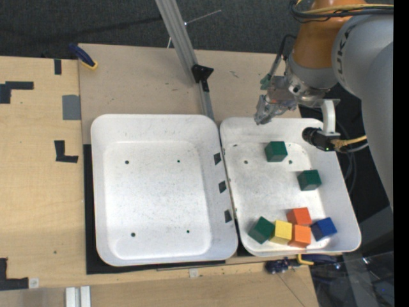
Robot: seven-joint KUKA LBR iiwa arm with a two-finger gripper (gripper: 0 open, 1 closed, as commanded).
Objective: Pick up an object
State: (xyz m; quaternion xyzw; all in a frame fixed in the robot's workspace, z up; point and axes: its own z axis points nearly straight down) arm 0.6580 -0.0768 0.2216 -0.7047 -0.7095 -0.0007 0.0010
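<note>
Metal pole (181,34) slants across bench (38,171); grey tape patch (71,107).

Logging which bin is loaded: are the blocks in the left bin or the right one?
In the right bin: two green blocks lie apart at mid-bin, and five cluster at its near edge around the yellow block.

My arm (364,50) comes in from the right, grey links, orange band (323,34) just above the wrist. Wrist bent down and leftward. My gripper (264,115) hangs at the low end, tips pointing down, nothing between them that I can make out. Finger gap too small to read.
</note>
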